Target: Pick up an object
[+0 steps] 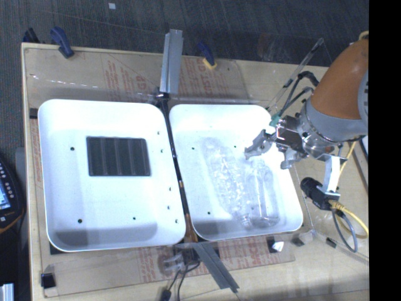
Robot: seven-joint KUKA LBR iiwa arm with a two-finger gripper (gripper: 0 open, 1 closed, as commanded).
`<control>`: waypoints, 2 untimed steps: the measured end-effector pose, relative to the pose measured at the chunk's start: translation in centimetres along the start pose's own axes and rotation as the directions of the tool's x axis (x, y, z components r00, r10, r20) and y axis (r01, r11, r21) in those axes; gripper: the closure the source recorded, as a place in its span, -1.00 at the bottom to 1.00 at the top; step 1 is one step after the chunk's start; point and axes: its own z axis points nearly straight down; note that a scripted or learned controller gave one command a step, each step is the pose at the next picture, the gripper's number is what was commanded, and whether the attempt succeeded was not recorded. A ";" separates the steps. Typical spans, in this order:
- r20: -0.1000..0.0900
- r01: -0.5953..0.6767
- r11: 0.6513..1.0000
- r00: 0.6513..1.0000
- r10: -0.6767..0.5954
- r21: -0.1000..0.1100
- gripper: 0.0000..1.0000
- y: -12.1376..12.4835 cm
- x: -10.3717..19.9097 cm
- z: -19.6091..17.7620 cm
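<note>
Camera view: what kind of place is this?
Likely a robotics lab grasping bench: two white bins, left bin and right bin, clamped to a board, the arm's tool over clear plastic bottles.

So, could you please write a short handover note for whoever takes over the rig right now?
Gripper: open, holding nothing, over the right bin's right side.
Things: two clear plastic bottles lie in the right bin, one near its middle, the other beside it toward the right wall. A dark ribbed rectangular block lies flat in the left bin.
Done: nothing picked up yet.
Left: lower onto an object, probably the nearer bottle, close on it and lift.
</note>
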 end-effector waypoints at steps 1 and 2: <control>0.000 -0.044 0.999 0.999 0.044 -0.005 -1.00 -3.6 0.4 -3.4; 0.001 -0.040 0.999 0.999 0.040 -0.003 1.00 -3.6 0.4 -4.3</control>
